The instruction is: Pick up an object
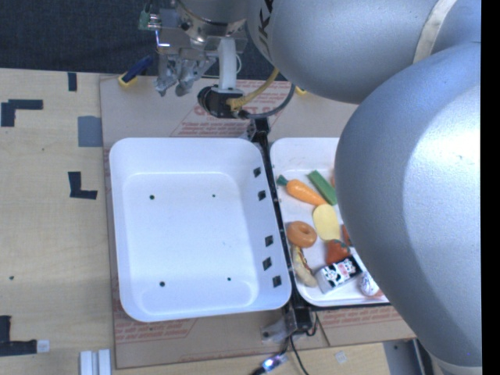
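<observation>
**Gripper raised beyond bins, nothing held**

Right bin (301, 151) — near end: one black-and-white carton (338, 273), one red piece (337, 251). Then one doughnut (301, 233), one yellow lemon (326, 223), one orange carrot (304, 191), one green stick (321, 187). Left bin (187, 225) beside it. Farthest — gripper (175, 82), jaws slightly apart, clamping nothing.
</observation>
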`<state>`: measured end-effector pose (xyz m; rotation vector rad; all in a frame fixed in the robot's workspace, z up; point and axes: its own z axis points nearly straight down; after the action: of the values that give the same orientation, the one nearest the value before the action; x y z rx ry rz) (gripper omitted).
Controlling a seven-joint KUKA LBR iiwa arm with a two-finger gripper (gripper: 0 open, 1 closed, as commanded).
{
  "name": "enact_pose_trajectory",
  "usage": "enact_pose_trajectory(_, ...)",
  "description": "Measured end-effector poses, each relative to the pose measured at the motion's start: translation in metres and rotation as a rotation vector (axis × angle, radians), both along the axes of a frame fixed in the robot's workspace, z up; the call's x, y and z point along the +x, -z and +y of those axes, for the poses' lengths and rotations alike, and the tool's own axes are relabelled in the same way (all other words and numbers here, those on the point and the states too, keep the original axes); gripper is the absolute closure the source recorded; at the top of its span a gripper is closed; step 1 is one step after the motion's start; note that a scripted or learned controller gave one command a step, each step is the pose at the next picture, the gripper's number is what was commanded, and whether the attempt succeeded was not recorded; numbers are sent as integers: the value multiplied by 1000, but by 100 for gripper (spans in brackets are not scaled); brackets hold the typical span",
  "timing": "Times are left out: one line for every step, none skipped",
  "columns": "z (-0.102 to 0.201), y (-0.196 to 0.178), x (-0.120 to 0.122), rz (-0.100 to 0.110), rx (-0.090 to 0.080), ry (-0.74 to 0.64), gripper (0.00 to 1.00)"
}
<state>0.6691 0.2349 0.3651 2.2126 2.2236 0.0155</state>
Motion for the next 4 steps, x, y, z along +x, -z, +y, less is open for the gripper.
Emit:
enact_pose_trajectory(-12,-79,-1,3,-1,2,100)
enact_pose_trajectory(-29,-175,-1,1,-1,3,100)
enact_pose_trajectory(-33,33,-110,33,-11,3,100)
enact_pose_trajectory(0,-133,-99,-6,4,-2,100)
